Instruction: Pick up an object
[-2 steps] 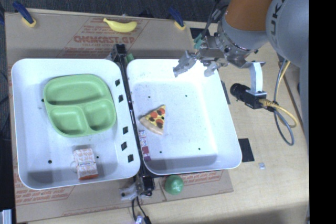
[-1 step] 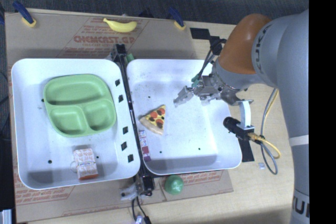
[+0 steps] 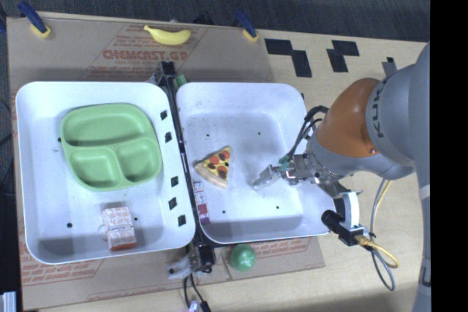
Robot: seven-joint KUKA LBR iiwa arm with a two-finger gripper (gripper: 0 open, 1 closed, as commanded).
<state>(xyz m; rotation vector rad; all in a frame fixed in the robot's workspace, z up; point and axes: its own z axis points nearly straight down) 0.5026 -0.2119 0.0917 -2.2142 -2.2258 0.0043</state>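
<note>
My pincer (image 3: 265, 178) hangs low in the right bin (image 3: 241, 95), right of the pizza slice (image 3: 216, 165); its spread I cannot tell.

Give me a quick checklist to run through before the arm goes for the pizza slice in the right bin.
1. Target in view: pizza slice lies unobstructed on the right bin floor. Ok.
2. Tool placed inside the right bin, right of the slice, apart from it. Ok.
3. Tool over the slice: it sits beside, not above. Not ok.
4. Finger opening: too blurred to judge. Cannot tell.
5. Nothing held: no object seen at the tool tip. Ok.
6. Other items away from the path: green tray and small carton are in the left bin. Ok.
</note>
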